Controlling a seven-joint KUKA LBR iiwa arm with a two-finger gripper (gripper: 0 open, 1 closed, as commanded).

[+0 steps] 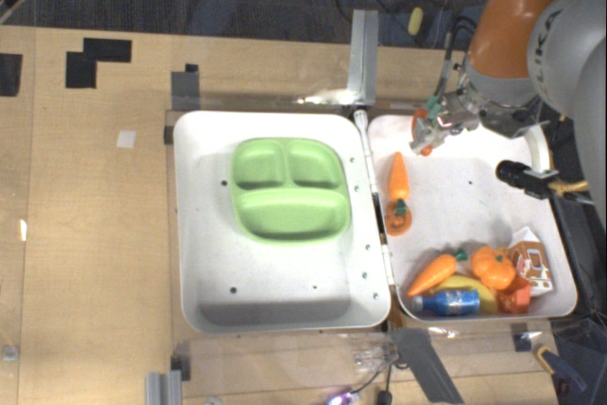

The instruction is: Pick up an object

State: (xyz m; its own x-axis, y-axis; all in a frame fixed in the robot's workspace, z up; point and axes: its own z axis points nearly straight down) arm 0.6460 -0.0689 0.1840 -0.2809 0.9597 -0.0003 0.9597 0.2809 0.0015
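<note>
1. Gripper (429, 134) hung over right bin's (474, 180) far-left corner; finger state impossible to tell.
2. Toy carrot (398, 176) lay just below it, by the divider.
3. More toy food heaped along the near edge; green divided plate (288, 188) sat in left bin (204, 232).

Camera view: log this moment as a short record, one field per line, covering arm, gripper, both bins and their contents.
arm: grey with orange band, reaching in from the right
gripper: over the far left corner of the right bin, a small orange-red item at its tip; grasp unclear
left bin: holds a green divided plate
right bin: holds toy food
by the divider: a carrot with another orange piece just below it
near edge cluster: second carrot, blue can, orange fruit, small carton
</note>
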